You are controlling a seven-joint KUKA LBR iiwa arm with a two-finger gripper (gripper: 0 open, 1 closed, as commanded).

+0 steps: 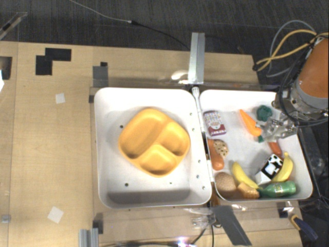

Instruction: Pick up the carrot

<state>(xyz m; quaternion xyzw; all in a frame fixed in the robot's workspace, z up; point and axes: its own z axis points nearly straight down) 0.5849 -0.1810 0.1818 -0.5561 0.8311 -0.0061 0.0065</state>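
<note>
Orange and tapered, the small plastic carrot (250, 122) lies in the right-hand shallow white bin (306, 161), in its far half, slanting from far-left to near-right. The metal claw (278, 128) hangs just to the right of it, over the same bin, and its tip reaches close to the carrot's near end; from this slant it is unclear whether they touch. Nothing can be seen held in the claw, and whether it is open or closed cannot be told. The grey arm with the orange band (314, 81) comes in from the right edge.

A dark green rounded toy (264, 111) sits just right of the carrot, at the far side of the claw. Along the bin's left wall lie a small printed packet (214, 122), a speckled cookie (220, 147) and a reddish sausage (218, 161). At the near wall are a yellow banana (241, 174), a brown roll (225, 181) and a green bottle (278, 189) lying on its side.

The left-hand white bin (110, 189) holds a yellow divided plate (153, 141). Both bins rest on the pale wooden desk (46, 153).
</note>
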